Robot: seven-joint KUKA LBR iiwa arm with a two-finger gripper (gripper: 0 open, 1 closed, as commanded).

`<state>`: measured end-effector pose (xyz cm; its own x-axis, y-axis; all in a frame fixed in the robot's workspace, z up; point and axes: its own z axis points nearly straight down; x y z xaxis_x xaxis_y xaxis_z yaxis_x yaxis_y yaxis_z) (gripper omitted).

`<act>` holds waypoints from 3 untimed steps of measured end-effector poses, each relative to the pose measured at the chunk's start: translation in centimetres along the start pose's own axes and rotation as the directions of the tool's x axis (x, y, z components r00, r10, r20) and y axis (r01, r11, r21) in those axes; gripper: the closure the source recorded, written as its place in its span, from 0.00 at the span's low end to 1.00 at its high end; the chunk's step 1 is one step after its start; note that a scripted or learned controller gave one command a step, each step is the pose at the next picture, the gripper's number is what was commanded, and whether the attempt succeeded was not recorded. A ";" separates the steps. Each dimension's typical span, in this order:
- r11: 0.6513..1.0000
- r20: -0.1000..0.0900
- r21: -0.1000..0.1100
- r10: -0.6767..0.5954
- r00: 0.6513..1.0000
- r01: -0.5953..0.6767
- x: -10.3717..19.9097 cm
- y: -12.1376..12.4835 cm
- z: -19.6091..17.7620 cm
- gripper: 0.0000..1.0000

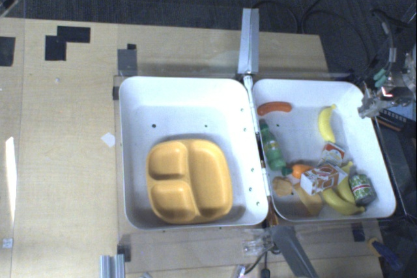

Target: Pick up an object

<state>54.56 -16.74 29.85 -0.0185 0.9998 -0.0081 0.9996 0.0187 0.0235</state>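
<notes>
A yellow sectioned tray (189, 180) is seen in the left bin (133, 140). In the right bin (306, 91), a sausage (274, 108) lies at the far left, a banana (326, 124) near the far right, and a green bottle (271, 149) along the left wall. A carton (323, 178), a second banana (341, 198) and a can (361, 188) are clustered at the near side. The gripper (376, 101) is located over the bin's far right corner; its state cannot be told.

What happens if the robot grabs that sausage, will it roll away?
The sausage looks smooth, rounded and slightly curved, so it could slip or roll a little if nudged. It lies alone on the right bin's bare floor, so nothing should catch it. Probably light.
</notes>
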 end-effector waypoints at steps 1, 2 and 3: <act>1.000 -0.006 0.019 -0.022 1.000 0.022 -2.0 -4.6 1.7 1.00; 0.970 -0.002 0.020 0.244 0.970 -0.244 4.7 -4.2 9.4 1.00; 0.971 -0.003 0.015 0.238 0.971 -0.238 4.7 -3.9 8.3 1.00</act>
<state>50.72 -12.17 21.45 0.2203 0.9754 0.0010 0.9754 -0.2203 0.0096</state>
